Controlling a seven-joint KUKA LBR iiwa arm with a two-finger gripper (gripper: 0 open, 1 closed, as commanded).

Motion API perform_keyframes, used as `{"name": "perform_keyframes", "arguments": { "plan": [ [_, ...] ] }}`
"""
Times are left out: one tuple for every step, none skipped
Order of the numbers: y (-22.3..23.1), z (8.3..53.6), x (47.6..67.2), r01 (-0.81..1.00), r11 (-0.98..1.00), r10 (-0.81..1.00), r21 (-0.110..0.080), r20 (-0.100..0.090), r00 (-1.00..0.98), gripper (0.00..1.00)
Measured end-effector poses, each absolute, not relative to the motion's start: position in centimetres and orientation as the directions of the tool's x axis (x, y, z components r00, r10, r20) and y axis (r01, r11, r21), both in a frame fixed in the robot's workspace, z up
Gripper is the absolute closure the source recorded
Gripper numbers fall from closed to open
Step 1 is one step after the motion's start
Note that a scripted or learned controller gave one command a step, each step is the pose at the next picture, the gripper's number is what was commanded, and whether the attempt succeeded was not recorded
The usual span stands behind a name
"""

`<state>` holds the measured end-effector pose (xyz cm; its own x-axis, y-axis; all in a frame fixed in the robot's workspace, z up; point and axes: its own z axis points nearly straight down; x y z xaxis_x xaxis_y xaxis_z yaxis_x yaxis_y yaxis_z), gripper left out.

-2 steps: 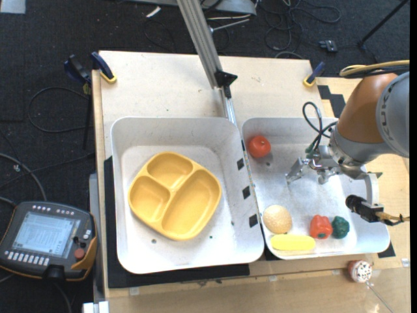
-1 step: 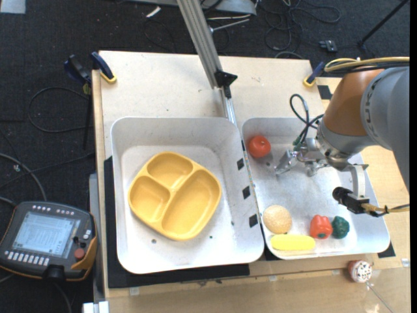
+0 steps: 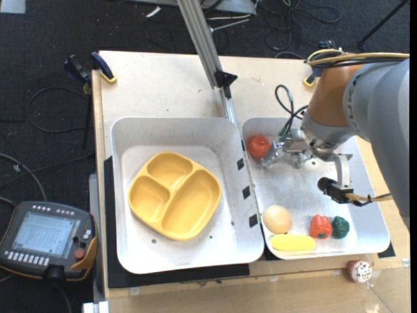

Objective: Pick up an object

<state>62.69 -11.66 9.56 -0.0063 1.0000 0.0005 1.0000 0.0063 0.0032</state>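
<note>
Objects for picking lie in the right bin (image 3: pixel 365 230), where the arm (image 3: pixel 365 100) reaches in from the right side of the camera view. The gripper (image 3: pixel 281 154) hangs low over the upper part of that bin, its metal fingers pointing toward the divider between the two bins. How its fingers stand cannot be made out from this angle, and nothing shows between them.

Just beyond the fingertips, toward the divider, sits a red tomato (image 3: pixel 258 146), very near the gripper; whether they touch cannot be told. Well away from the gripper, toward the near rim of the bin, rests a beige round object (image 3: pixel 277 218), and just beside it a yellow oblong piece (image 3: pixel 292 242) lies along the rim. Farther along the same rim, behind the gripper's wrist, stand a small orange-red pepper (image 3: pixel 320 226) and a dark green lump (image 3: pixel 340 226), close together.

Across the divider from the gripper, the left bin (image 3: pixel 130 135) holds a yellow divided plate (image 3: pixel 174 194) with three compartments.
</note>
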Motion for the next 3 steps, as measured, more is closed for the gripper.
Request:
{"name": "perform_keyframes", "arguments": {
  "plan": [
    [-18.0, 9.6, 55.2, 1.000, -0.007, 1.000, -0.002, -0.003, 0.007, 0.00],
    [-16.3, 9.6, 61.8, 1.000, 0.006, 1.000, 0.006, -0.001, -0.006, 0.00],
    [-13.6, 9.6, 63.9, 1.000, 0.006, 1.000, 0.004, 0.000, -0.006, 0.00]
  ]
}}
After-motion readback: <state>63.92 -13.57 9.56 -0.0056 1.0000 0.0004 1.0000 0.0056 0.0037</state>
